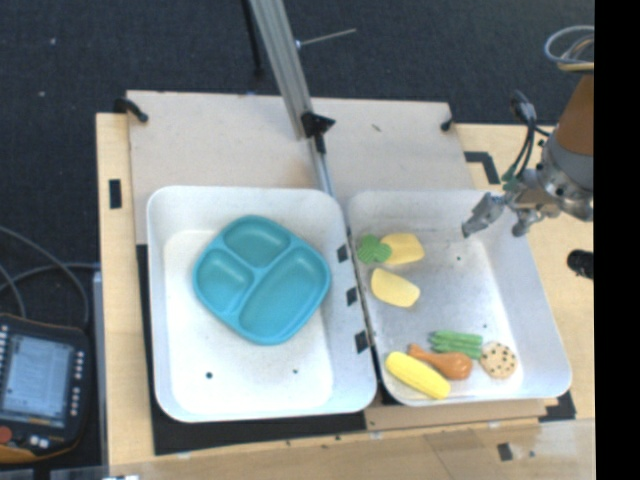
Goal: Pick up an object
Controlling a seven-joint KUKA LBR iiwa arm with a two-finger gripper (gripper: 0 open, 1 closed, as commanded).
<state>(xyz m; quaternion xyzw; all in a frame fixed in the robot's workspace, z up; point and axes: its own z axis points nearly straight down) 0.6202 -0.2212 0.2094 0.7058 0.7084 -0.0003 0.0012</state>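
Here the pincer (pixel 498 218) hangs apart from the toy food (pixel 394 288).

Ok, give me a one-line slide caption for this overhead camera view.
End effector above the right bin's upper edge, toy food below it; blue divided plate in the left bin.

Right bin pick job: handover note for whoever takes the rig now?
Gripper: above the right bin's far right corner, holding nothing.
Right bin: two yellow pieces and a small green piece at its left; yellow corn, orange carrot, green beans and cookie along its near edge.
Left bin: blue divided plate.
Done: nothing picked. Left: descend, grasp one item, lift.
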